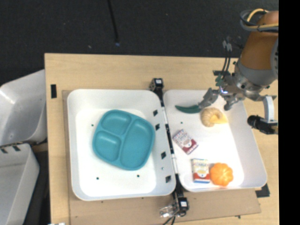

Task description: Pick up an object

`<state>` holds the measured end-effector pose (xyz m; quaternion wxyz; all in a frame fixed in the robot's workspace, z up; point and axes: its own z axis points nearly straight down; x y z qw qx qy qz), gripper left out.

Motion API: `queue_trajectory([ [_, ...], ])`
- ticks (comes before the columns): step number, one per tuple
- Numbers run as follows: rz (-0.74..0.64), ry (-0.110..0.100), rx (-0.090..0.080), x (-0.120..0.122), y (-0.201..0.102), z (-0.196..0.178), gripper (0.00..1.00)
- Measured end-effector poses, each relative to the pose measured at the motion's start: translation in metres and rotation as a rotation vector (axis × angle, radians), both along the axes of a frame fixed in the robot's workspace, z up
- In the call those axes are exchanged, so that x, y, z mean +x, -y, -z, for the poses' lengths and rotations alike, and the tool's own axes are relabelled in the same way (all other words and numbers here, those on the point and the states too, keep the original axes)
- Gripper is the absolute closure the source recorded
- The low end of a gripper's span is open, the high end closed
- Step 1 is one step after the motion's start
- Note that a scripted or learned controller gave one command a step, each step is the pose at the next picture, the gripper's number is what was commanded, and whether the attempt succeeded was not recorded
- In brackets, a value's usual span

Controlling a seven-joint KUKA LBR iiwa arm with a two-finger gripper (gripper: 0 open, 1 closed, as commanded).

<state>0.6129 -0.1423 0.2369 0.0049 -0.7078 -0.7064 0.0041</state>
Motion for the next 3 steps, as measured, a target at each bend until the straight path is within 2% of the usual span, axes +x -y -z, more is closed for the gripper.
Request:
queue_trajectory([
  [1,-0.004,0.014,-0.002,0.002,0.000,-0.008,0.00],
  [3,0.000,0.009,-0.003,-0.006,-0.001,0.109,0.00],
])
